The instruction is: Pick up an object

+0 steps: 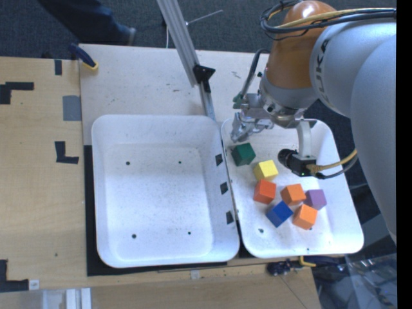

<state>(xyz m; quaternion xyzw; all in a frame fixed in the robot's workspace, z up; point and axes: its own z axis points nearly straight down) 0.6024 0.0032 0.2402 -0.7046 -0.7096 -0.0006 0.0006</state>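
Pale bench (141,76), two white bins (103,172) side by side

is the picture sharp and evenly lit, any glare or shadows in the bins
Camera view: light is soft and even, with no strong glare on the shallow white right bin; the small coloured cubes, such as the green cube, look slightly soft; the claw casts only faint shadow.

The grey arm (360,56) bears dark letters that seem to read "KUKA", seen sideways; nothing else is legible.

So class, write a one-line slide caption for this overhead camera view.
Gripper poised above a green cube in the right bin, with six other coloured cubes nearby.
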